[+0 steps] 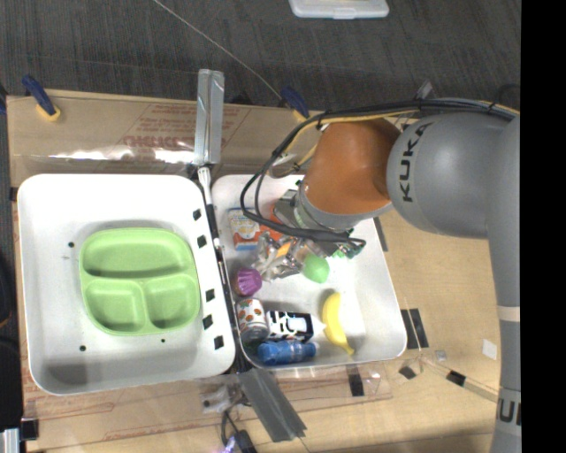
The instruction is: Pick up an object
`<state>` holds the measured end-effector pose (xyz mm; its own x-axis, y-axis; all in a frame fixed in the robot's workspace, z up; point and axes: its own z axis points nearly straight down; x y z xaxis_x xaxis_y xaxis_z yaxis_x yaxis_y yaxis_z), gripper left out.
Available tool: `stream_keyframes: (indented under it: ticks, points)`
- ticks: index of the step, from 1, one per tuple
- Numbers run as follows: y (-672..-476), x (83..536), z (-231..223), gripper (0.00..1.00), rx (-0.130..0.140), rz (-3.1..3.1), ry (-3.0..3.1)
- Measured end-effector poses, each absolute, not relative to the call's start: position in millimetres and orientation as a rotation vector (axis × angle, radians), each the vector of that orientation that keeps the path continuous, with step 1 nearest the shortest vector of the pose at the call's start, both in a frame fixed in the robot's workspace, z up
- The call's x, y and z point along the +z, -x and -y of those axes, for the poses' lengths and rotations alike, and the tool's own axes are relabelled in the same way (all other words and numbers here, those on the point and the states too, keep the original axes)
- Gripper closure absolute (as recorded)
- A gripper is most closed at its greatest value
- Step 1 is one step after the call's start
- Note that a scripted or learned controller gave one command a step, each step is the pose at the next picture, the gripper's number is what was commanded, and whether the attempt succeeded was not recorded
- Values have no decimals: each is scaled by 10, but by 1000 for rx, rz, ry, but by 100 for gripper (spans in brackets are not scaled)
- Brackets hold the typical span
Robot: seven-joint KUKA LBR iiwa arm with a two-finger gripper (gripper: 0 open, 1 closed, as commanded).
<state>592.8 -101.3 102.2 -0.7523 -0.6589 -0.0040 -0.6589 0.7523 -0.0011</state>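
Note:
The arm reaches in from the right over the right bin (385, 292), its orange band and wrist hiding the bin's upper part. My gripper (285, 257) hangs low among the objects near the bin's middle left, mostly hidden under the wrist. Around it lie a green ball (316, 268), a purple object (248, 282), a yellow banana (333, 319), a black-and-white object (290, 325), a blue bottle (285, 353), a small patterned can (253, 315) and an orange-and-white packet (245, 230).
The left bin (44, 265) holds a green divided plate (139, 280). A metal divider (209, 115) stands between the bins at the back. Clamps sit along the cardboard edge, and a clear lid (339, 8) lies beyond the bench.

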Motion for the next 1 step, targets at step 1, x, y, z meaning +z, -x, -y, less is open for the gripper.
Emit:
stream_keyframes:
  ticks: [1]
  points:
    - [-5927, 1020, 1013, 0, 1, -2937, 1104]
